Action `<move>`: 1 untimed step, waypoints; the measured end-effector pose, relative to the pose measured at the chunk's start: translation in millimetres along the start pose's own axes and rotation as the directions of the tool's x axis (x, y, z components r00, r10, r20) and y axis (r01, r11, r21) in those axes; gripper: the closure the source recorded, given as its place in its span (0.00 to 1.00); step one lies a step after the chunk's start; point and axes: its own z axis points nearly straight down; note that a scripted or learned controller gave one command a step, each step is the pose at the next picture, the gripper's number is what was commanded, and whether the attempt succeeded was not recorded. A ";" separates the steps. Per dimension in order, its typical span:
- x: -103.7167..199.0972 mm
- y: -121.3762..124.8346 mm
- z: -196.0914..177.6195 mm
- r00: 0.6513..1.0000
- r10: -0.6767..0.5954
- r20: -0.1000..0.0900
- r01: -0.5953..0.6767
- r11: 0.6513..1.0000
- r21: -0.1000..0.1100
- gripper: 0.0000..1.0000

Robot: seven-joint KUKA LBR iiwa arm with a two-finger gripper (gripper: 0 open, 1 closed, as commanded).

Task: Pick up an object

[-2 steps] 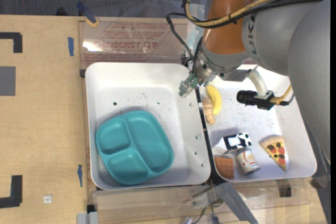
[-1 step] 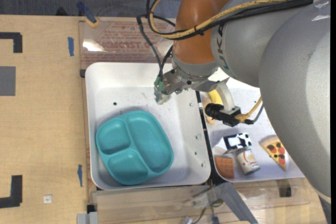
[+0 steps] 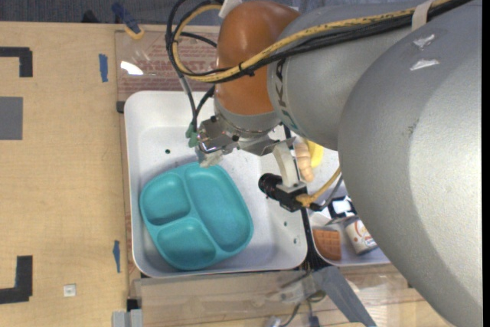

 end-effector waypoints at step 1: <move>11.7 -30.2 94.6 0.889 0.458 -0.007 -0.458 0.889 -0.015 1.00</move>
